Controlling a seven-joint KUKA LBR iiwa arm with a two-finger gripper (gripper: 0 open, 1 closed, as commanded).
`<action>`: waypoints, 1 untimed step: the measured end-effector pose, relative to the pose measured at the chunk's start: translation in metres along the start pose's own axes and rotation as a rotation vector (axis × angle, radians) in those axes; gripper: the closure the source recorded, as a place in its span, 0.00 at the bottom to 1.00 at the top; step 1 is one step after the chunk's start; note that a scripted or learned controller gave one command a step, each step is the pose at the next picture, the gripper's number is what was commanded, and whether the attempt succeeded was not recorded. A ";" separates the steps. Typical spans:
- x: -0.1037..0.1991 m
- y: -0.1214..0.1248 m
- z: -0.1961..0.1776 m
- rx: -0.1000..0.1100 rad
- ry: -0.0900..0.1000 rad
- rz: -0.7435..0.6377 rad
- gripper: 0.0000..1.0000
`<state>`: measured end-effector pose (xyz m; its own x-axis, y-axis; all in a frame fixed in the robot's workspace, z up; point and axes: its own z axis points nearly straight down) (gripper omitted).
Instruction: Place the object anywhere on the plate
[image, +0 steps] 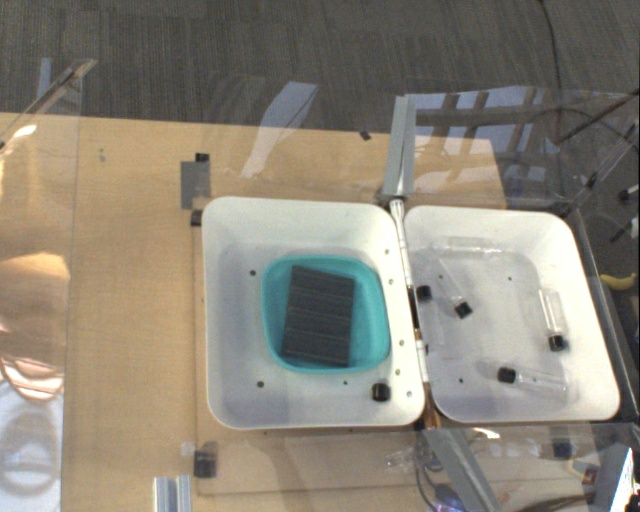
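One dark ridged block lies centred on the teal plate; hand state cannot be told; any further release should stay central.

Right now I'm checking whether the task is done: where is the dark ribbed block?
In the camera view the dark ribbed block lies flat on the teal plate, in the middle of the left white bin.

The desk is pale wood, filling the left and middle of the frame. Two shallow white bins sit on it side by side, touching: the left bin at centre, the right bin toward the right edge. A small grey bracket lies just above the left bin's upper-left corner.
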<state>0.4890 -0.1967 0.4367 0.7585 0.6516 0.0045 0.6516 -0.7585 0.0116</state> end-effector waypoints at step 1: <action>-0.002 0.002 0.000 0.001 0.000 0.153 0.00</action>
<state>0.4885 -0.1999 0.4363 0.8489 0.5286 0.0058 0.5285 -0.8489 0.0094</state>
